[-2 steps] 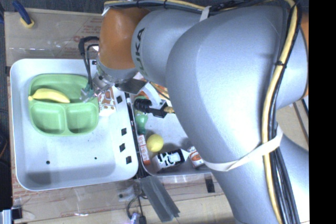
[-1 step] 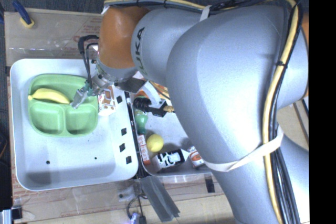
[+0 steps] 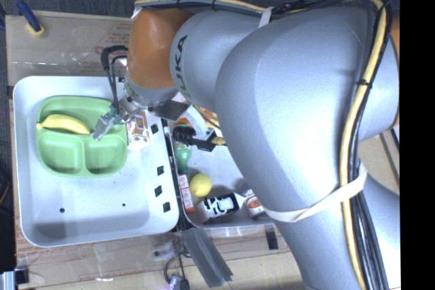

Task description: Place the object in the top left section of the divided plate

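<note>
Bright, even overhead light washes the white bin (image 3: 27, 146) slightly. The arm (image 3: 285, 92) shows a soft sheen and shades the bench beneath it. Detail is mildly soft throughout

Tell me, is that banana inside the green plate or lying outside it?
Inside. The banana lies in a section along the far side of the green plate, within its rim, and the plate sits in the left white bin.

Banana on the green divided plate

A yellow banana (image 3: 63, 123) lies lengthwise in the upper left section of a light green divided plate (image 3: 68, 156), curved, resting against the raised ridge; the plate sits flat in the left white bin (image 3: 81, 214).
</note>
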{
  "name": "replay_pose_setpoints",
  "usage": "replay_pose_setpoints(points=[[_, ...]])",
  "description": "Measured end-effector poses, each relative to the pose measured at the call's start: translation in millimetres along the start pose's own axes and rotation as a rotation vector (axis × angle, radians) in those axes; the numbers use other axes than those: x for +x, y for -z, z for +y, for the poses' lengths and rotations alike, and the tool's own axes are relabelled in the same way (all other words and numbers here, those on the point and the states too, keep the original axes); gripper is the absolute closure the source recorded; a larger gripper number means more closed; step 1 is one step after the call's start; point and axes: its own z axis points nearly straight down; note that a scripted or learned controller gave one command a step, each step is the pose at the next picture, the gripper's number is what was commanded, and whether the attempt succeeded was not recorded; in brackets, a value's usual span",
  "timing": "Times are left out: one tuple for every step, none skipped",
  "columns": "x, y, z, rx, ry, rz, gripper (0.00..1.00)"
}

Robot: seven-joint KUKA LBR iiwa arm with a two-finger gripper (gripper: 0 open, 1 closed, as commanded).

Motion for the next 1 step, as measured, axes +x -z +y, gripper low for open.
replay_pose_setpoints(points=[[-29.7,78.2,5.0,0.013,-0.021,0.004,0.00]])
